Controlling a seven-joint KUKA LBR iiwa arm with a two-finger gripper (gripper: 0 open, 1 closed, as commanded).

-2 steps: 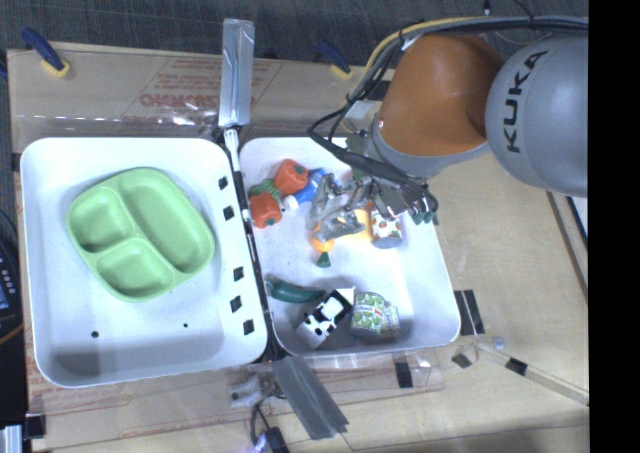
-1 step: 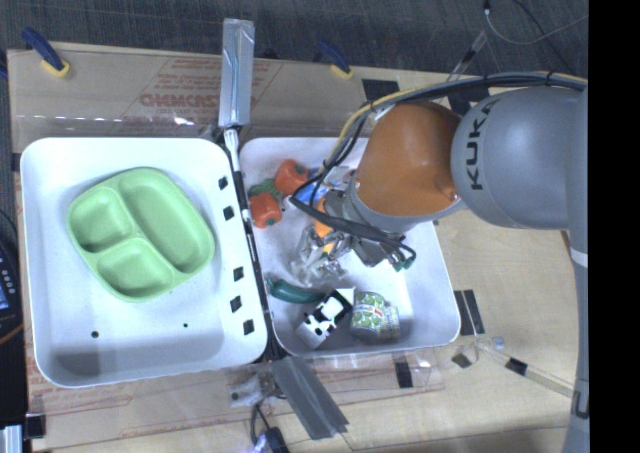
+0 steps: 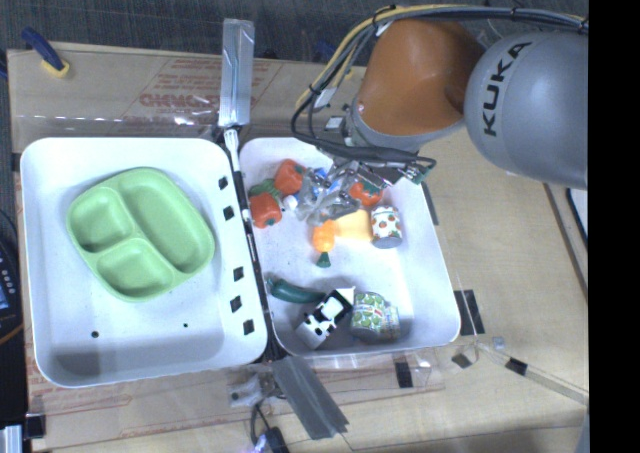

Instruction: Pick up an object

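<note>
- I see the gripper (image 3: 335, 196) low in the right bin (image 3: 440, 281), down among the toys at the bin's far end; I cannot tell from here how it is set or whether it has anything.
- My likeliest target is the orange carrot-like toy (image 3: 335, 233), lying just below the gripper, roughly mid-bin. It looks like light, hard plastic: stiff, smooth, probably slippery and prone to rolling. I would take it across the thick middle, not at the green tip.
- Crowding is my worry. A small printed can (image 3: 386, 226) sits just right of the carrot, nearly touching, and two orange-red toys (image 3: 275, 193) lie to its left near the divider, so a descent could catch a neighbour.
- Nearer the front wall of that bin lie a dark green piece (image 3: 290, 291), a black-and-white cube (image 3: 325, 316) and a green-patterned packet (image 3: 375, 316), well apart from the carrot and no hindrance.
- The left bin (image 3: 40, 241) holds a green divided plate (image 3: 140, 231), well away from the work.
- The cables (image 3: 330, 71) looping off the wrist hang above the bin's far rim; I would watch them.
</note>
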